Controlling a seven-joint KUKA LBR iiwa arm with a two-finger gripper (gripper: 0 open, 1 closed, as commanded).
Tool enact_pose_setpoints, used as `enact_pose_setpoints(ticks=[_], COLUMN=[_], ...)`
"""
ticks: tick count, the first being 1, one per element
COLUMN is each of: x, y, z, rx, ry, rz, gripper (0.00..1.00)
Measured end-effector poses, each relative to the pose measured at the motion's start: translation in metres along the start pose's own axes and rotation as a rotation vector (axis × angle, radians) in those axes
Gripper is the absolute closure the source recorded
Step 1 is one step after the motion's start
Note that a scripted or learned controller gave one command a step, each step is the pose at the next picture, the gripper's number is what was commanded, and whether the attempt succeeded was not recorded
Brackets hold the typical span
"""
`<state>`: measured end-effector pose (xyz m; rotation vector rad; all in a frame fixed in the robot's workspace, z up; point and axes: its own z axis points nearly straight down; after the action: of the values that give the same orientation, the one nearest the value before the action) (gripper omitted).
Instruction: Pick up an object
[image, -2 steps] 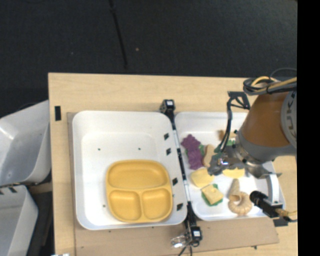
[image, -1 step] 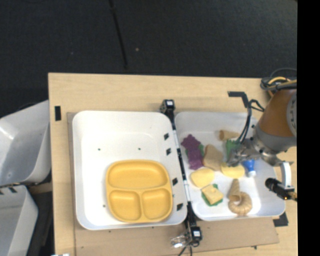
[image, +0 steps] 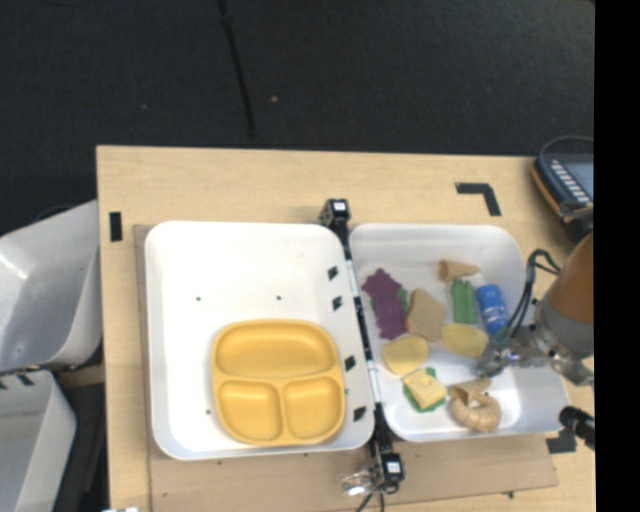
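Observation:
The right bin (image: 500, 238) holds several toy foods. Among them are a purple grape bunch (image: 385, 300), a tan slice (image: 427, 313), a green piece (image: 462, 298), a blue cylinder (image: 490, 306), a yellow lump (image: 463, 338), a pale yellow round (image: 405, 353), a green and yellow wedge (image: 425, 390), a tan knotted pastry (image: 475, 409) and a small tan chunk (image: 457, 268). My gripper (image: 495, 360) reaches in from the right. It is low over the bin, just right of the yellow lump and above the pastry. Nothing is visibly held in it.
The left bin (image: 240, 250) carries a yellow divided plate (image: 280, 382) at its front. A black divider with clips (image: 350, 300) runs between the bins. The orange-banded wrist (image: 572, 290) hangs over the right bin's right wall. A device (image: 565, 180) sits at the bench's far right.

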<state>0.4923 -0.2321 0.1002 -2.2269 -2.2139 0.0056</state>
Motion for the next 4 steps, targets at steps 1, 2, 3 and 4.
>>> enact_pose_setpoints(ticks=[1,2,3,4], x=[0.004,0.123,0.198,0.267], y=[0.025,-0.001,-0.003,0.001], z=[-0.001,-0.174,-0.209,-0.231], rx=[-0.007,-0.022,-0.010,-0.007], ry=[0.000,0.003,0.002,0.004], rz=[-0.009,-0.019,-0.014,-0.015], gripper=[1.00,1.00,1.00,1.00])
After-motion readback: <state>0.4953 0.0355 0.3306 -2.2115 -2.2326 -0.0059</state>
